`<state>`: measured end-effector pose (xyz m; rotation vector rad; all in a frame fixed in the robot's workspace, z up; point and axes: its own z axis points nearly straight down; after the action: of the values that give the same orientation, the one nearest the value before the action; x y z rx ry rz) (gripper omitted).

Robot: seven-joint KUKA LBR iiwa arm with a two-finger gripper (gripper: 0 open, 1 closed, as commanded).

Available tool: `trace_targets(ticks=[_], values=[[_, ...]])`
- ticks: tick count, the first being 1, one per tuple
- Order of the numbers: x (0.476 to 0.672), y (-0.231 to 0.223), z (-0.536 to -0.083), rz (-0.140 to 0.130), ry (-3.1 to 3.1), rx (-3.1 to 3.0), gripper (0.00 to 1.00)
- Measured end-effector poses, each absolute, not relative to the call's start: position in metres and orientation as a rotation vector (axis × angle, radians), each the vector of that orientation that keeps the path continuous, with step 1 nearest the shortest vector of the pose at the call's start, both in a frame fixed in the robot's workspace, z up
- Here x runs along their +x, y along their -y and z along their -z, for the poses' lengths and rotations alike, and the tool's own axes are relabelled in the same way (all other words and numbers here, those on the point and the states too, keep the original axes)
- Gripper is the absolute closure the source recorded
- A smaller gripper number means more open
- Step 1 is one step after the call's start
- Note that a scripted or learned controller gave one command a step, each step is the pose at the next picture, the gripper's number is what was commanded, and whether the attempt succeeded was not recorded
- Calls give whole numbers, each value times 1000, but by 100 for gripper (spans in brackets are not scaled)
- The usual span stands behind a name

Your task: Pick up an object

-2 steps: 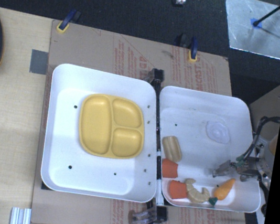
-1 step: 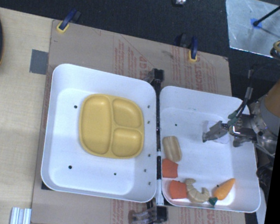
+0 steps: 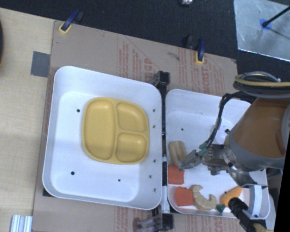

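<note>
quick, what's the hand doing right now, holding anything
Hand: low in the right bin, at the tan block; whether it grips anything cannot be told.

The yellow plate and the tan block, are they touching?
Apart. The camera view shows the yellow plate in the left bin and the tan block in the right bin, bin walls between them.

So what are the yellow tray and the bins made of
Yellow tray: likely moulded plastic, matte; one even colour, rounded compartment walls, soft sheen. Left bin and right bin: probably thin formed plastic, smooth and slightly glossy; uniform white, rounded corners.
</note>
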<state>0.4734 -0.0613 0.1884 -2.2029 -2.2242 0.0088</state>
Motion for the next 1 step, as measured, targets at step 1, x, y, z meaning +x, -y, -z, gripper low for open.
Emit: trace_targets(ticks=[1], values=[[550, 35, -199, 4, 2232, -2214, 0]])
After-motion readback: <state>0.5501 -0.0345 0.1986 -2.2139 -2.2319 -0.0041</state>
